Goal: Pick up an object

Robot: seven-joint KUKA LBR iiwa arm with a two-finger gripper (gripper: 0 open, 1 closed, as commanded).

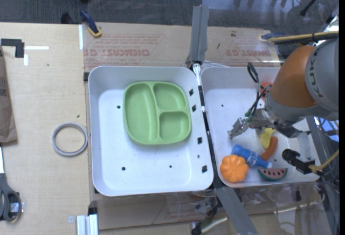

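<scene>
Your toys sit in the right bin (226, 94) — orange pumpkin (234, 168), blue bottle (249, 155), watermelon slice (272, 173), hot dog (269, 147). They look light, hard and a bit slippery, so grab the pumpkin across its round sides. The arm bends down low, and its gripper (241, 126) hangs just above the bottle — fingers apart, holding nothing.

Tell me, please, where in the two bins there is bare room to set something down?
Left bin: bare floor in front of the green divided plate. Right bin: bare far-left part, behind the gripper. Its near end is crowded: orange pumpkin, blue bottle, watermelon slice.
</scene>
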